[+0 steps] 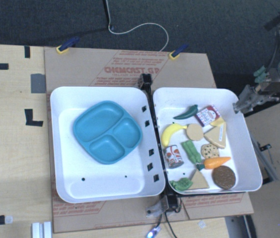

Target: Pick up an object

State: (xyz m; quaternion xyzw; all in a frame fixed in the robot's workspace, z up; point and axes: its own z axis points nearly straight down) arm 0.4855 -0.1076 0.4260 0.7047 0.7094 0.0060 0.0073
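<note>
The right bin holds several toy foods. Among them are a yellow banana, a dark green pepper, a red packet, a cheese wedge, a small can, a carrot and a brown round patty. My gripper hangs at the bin's upper right corner, just outside the rim, with the grey arm behind it at the right edge. Nothing shows between it and the toys.
The left bin holds a blue divided plate. Both bins rest on a cardboard sheet clamped to the bench. A thin cable loops over the dark floor at the back.
</note>
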